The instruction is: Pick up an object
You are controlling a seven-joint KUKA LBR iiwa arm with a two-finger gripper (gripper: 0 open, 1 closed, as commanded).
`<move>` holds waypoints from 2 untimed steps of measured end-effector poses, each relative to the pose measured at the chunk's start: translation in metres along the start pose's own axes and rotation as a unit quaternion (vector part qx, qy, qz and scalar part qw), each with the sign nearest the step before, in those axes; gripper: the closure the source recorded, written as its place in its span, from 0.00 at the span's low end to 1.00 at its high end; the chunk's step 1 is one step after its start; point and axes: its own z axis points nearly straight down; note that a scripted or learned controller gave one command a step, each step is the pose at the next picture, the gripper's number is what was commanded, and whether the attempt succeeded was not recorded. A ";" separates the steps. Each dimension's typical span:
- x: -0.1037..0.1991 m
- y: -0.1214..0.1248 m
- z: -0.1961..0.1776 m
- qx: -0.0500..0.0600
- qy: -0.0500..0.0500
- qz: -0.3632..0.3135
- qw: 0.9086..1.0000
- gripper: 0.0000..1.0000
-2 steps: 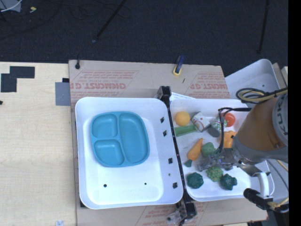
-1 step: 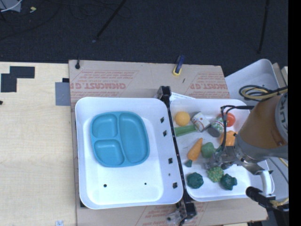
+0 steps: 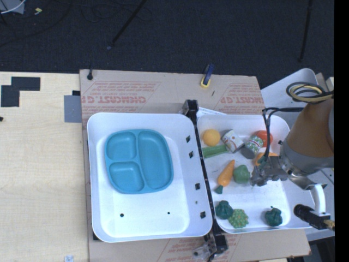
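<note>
The arm (image 3: 311,132) looms closest, reaching into the right bin (image 3: 281,198) with its gripper (image 3: 260,174) low among the toys — I cannot tell its state from this slant. Nothing is visibly held. The nearest candidates are a green lump (image 3: 241,173) just beside it and a carrot (image 3: 226,173) past that; crowding is the risk — a descent could nudge the lump aside or catch two things. The left bin (image 3: 101,201) holds a blue tray (image 3: 138,161).
</note>
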 end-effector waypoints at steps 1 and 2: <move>0.001 -0.010 -0.051 0.000 0.000 0.000 1.000 1.00; 0.000 -0.009 -0.080 0.001 0.000 0.000 1.000 1.00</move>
